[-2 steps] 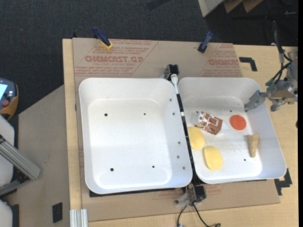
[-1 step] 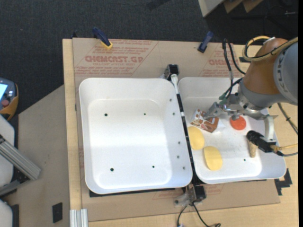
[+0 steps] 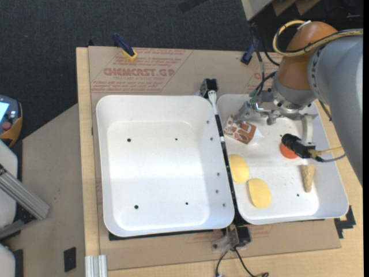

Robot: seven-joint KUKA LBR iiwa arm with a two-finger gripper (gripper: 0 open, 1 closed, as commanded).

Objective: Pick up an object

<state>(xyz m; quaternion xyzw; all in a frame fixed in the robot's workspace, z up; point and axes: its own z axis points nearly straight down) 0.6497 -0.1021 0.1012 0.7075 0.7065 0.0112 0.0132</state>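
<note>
The bench [image 3: 144,68], topped with a printed cardboard sheet, carries two shallow white bins side by side. The left bin [image 3: 109,172] is the broader of the two as seen here, and the right bin [image 3: 331,203] lies against it along a shared middle edge. The grey arm [image 3: 340,74] with its orange band reaches in over the bench's right edge and ends above the far part of the right bin. The hand [image 3: 271,115] sits low over that bin's far end; whether it is open or closed cannot be told from this slant, and nothing can be seen gripped in it. Just to its left, near the bin's far-left corner and beside the middle edge, lies a brown and white packet [image 3: 240,130], tilted, with its long axis running from far-left to near-right. To the hand's near-right lies a small orange-red object [image 3: 290,148], near a black part of the tool. Toward the bin's near side are two yellow pieces: a rounded one [image 3: 238,168] by the middle edge, and an oval one [image 3: 259,193] just nearer, its long axis running far to near. A tan cone-like piece [image 3: 308,178] lies toward the bin's right edge, also pointing far to near.
</note>
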